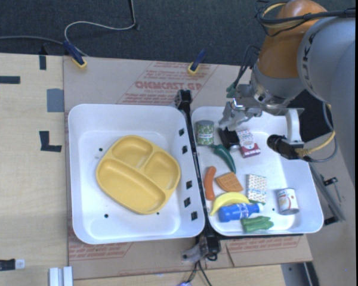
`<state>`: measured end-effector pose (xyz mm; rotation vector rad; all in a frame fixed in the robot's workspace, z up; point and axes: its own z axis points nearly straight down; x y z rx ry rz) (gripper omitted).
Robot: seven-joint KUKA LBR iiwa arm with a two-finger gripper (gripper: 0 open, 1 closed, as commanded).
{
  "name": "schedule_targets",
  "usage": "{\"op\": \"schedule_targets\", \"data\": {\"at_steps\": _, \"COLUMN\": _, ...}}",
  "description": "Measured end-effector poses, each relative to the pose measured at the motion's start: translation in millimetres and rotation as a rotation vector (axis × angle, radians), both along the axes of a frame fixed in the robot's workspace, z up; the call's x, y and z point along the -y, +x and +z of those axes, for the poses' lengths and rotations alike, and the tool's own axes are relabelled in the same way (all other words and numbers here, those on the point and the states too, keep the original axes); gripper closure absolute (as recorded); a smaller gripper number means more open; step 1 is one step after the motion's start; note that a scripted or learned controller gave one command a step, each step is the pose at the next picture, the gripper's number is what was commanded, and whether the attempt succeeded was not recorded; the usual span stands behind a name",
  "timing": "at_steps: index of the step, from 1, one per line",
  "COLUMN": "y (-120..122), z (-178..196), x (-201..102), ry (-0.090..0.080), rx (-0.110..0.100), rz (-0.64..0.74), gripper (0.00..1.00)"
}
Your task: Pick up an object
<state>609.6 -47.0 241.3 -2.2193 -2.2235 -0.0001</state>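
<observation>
The end effector (231, 126) is sitting low over the far end of the right bin (304, 186), at about 1 o'clock from the middle of the shot. Honestly can't tell if it's open or closed, the tips just blur into a dark patch. Nothing visibly caught in it either.

Right around it: a small jar (204, 132) with a green label just to its 9 o'clock, and a little red and white box (248, 143) at its 4 o'clock, both really close. A green chili pepper (225, 157) lies just at its 6 o'clock, curving toward the middle of the bin.

Further down the same bin, toward 6 o'clock, there's an orange carrot (209, 182) along the left wall, a tan cracker-looking piece (229, 182) beside it, and a patterned white packet (256, 187) to the 3 o'clock of that. A small can (287, 201) is on its side near the right wall. At the near end a yellow banana (230, 201) curves over a blue bottle (239, 211), with a green veggie thing (256, 223) touching the bottle's near side.

The left bin (83, 177) at 9 o'clock has a yellow divided tray (138, 174) lying at an angle. Both bins sit on cardboard on the desk (24, 177), with a cable (101, 24) looping across the dark floor at 11 o'clock.
</observation>
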Motion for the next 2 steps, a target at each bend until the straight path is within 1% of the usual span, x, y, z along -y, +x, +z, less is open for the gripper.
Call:
{"op": "schedule_targets", "data": {"at_steps": 1, "y": 0, "z": 0, "x": 0, "ry": -0.001, "rx": -0.001, "rz": 0.000, "gripper": 0.00}}
{"op": "schedule_targets", "data": {"at_steps": 2, "y": -27, "z": -140, "x": 52, "ry": 0.000, "rx": -0.006, "rz": -0.002, "gripper": 0.00}}
